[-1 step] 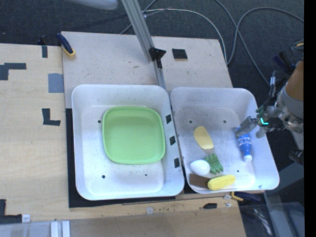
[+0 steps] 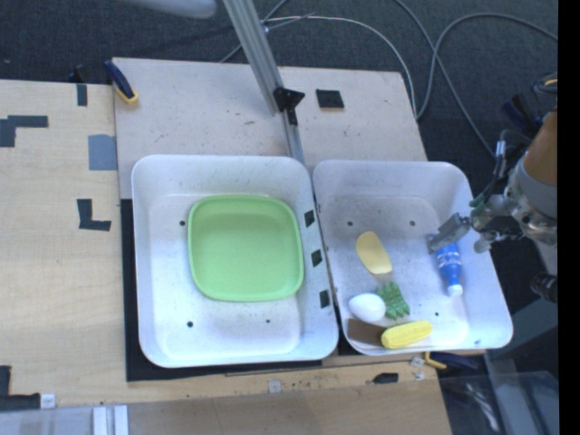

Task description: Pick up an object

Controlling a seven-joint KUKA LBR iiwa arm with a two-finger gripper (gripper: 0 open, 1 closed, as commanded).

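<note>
- The left shallow white plastic bin point(image 2: 159, 270) holds a square pale-green plastic plate point(image 2: 246, 247) lying flat near its middle, and nothing else I can make out.
- The right shallow white plastic bin point(image 2: 412, 188) holds the small things: a yellow oval piece point(image 2: 373, 253), below it a green leafy toy point(image 2: 394, 300), a white egg-shaped object point(image 2: 367, 307) touching the leafy one, a yellow corn-like piece point(image 2: 406, 335) near the front wall, and a blue-and-white tube point(image 2: 449, 270) towards the right wall.
- The grey two-finger gripper point(image 2: 450, 233) hangs just above that tube's upper end; whether its fingers are spread or closed I cannot tell, and nothing is seen between them.
- I'd judge the tube the nearest target: come straight down over its middle, fingers across its narrow width, clear of the wall.
</note>
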